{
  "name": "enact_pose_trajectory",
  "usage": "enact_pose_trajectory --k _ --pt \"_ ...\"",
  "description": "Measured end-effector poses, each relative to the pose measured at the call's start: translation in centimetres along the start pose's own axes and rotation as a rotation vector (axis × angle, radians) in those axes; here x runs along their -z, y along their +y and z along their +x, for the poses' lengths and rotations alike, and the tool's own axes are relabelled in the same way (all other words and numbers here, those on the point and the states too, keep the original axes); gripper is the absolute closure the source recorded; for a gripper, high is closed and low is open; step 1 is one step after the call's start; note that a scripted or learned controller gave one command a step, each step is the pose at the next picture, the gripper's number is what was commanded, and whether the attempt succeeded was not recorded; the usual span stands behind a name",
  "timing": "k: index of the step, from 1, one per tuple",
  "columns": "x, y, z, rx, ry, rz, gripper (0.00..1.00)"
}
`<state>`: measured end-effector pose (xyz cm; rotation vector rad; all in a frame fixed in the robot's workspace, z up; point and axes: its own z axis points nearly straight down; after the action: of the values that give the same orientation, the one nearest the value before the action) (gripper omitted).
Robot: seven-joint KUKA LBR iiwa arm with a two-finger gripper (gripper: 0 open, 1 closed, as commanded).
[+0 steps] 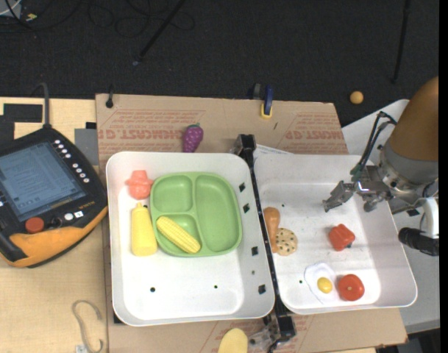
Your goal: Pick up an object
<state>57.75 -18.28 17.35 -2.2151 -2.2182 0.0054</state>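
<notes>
The red pepper (342, 236) lies in the right bin (400, 289), toward its right side, nearest to the gripper (355, 196) of all the things there. The gripper hangs just far-right of the pepper, over the far part of that bin; its fingers are spread wide and nothing is between them. A tomato (350, 287) sits near the bin's near edge, with a fried egg (321, 279) touching it on the left. A cookie (285, 241) lies left of the pepper, and a carrot (271, 219) stands just beside the cookie against the bin's left wall.

In the left bin (179, 300) a green plate (198, 212) holds a corn cob (179, 234) in its near-left compartment. A yellow bottle (142, 230) lies just left of the plate, and a pink toy (138, 184) sits beyond the bottle. A purple grape bunch (192, 137) rests on the cardboard (150, 123) beyond the left bin. A tablet (36, 179) lies well to the left.
</notes>
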Motion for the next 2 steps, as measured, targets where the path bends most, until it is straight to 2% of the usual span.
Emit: enact_pose_trajectory --k 1,2 --pt "-6.1 0.3 0.9 0.002 0.000 -0.002 0.00" --pt "-8.8 0.3 1.2 0.001 -0.001 -0.003 0.00"
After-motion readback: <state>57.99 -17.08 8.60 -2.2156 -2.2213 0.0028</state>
